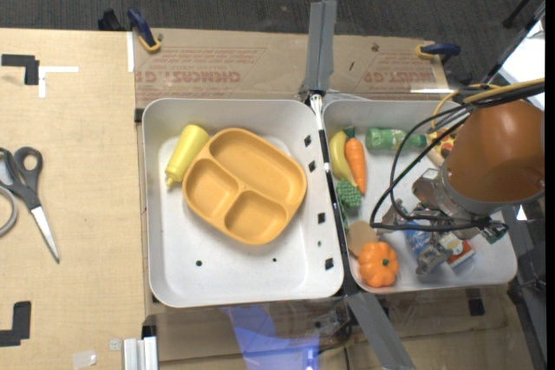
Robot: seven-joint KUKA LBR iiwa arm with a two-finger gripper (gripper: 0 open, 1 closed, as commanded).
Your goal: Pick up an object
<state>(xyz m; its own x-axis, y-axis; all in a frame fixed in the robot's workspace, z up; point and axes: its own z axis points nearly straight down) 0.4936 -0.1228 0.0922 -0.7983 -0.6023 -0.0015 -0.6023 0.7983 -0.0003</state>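
In the right bin's (503, 273) front right corner, the pincer (438, 243) hangs low over small packets (447, 254); its opening cannot be told. Descending squarely onto one item would likely help.

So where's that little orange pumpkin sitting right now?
The pumpkin is in the right-hand bin, by its near left corner, below the carrot and left of the robot's hand.

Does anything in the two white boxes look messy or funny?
A little. The yellow bottle lies tipped on its side against the orange plate, which sits crooked in the left bin. Nothing looks spilled or broken.
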